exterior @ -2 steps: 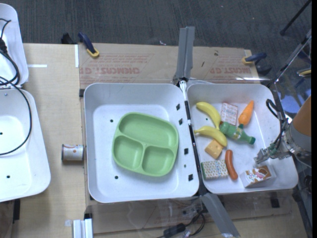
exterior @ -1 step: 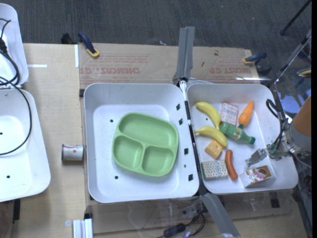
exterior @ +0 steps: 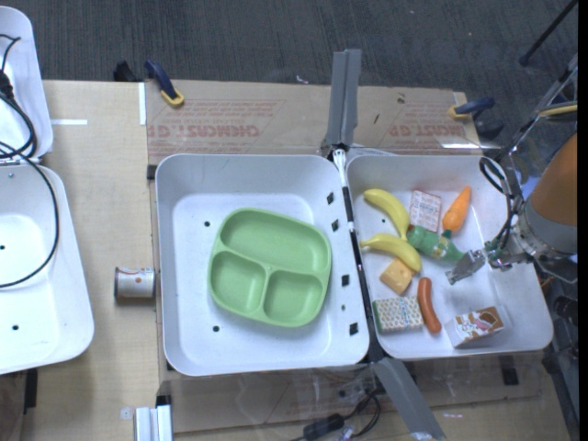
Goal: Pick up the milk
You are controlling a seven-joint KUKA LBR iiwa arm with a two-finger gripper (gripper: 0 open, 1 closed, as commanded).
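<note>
Milk: you have one small carton [exterior: 479, 327], a boxy printed pack in white with brown and red, lying on its side in the lower right corner of the right bin [exterior: 528, 333], apart from the other items.
Gripper: the gripper [exterior: 467, 266] hangs over the middle right of the right bin, a dull metal tip reaching left from the arm [exterior: 551, 200]; you cannot tell from this view how its fingers stand, and nothing is visibly held.
Bins: two shallow white plastic bins with rounded corners sit side by side; the left bin [exterior: 184, 274] fills the frame's centre.
Plate: one pale green plastic plate [exterior: 270, 266], a rounded square with three compartments, lies in the left bin.
Bananas: you can count two, smooth, yellow and curved, the upper banana [exterior: 389, 208] above the lower banana [exterior: 394, 247], in the left half of the right bin.
Carrot: one orange, tapered carrot [exterior: 457, 208] in the upper part of the right bin.
Bottle: one glossy green bottle [exterior: 432, 243] lying just left of the gripper.
Cheese: one yellow wedge [exterior: 397, 277] below the bananas.
Sausage: one red, rounded sausage [exterior: 427, 304], lengthwise top to bottom.
Boxes: two printed packs, a pink-white box [exterior: 424, 209] at the top and a green-speckled box [exterior: 397, 313] at the bottom.
Can: one metal can [exterior: 135, 283] on its side on the wooden bench, left of the left bin.
</note>
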